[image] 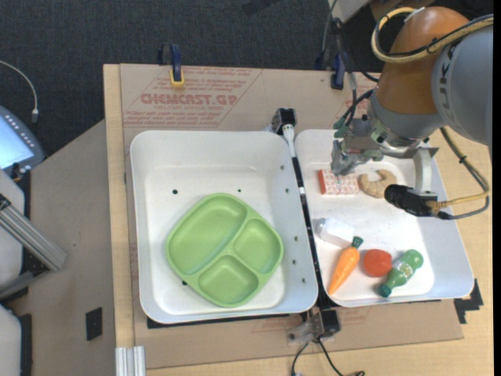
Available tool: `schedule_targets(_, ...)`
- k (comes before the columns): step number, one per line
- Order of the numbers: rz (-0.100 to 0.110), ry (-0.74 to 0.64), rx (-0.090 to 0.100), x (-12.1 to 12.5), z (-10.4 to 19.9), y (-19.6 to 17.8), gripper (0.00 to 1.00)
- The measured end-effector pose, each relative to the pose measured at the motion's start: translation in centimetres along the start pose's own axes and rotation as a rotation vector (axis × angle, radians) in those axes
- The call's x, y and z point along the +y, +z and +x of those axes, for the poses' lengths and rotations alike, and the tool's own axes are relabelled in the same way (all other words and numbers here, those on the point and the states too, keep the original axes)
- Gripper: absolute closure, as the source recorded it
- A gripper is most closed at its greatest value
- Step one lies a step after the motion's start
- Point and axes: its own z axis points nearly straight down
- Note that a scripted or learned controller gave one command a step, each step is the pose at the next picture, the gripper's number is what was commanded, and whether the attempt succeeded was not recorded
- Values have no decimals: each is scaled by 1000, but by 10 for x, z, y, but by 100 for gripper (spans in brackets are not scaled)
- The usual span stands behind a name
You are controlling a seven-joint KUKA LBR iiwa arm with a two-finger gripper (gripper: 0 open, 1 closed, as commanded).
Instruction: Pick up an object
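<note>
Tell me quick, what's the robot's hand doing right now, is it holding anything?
Hand: hanging over the right bin, just above the red-and-white packet; nothing seen held, and whether it is open or closed cannot be told.

My arm point(462, 61) looks like smooth matt grey metal, with a glossy orange band point(419, 41). Both white bins point(156, 210) look like smooth, slightly shiny plastic. The green divided plate point(225, 247) is smooth matt plastic. The carrot point(344, 266), tomato point(376, 262) and green bottle point(401, 272) look like glossy plastic. The desk point(196, 92) is matt brown board with printed red lettering.
</note>
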Motion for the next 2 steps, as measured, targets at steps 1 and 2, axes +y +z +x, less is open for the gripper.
schedule_targets(1,-1,0,0,14,50,5,100)
schedule_targets(2,-3,1,0,25,96,-10,100)
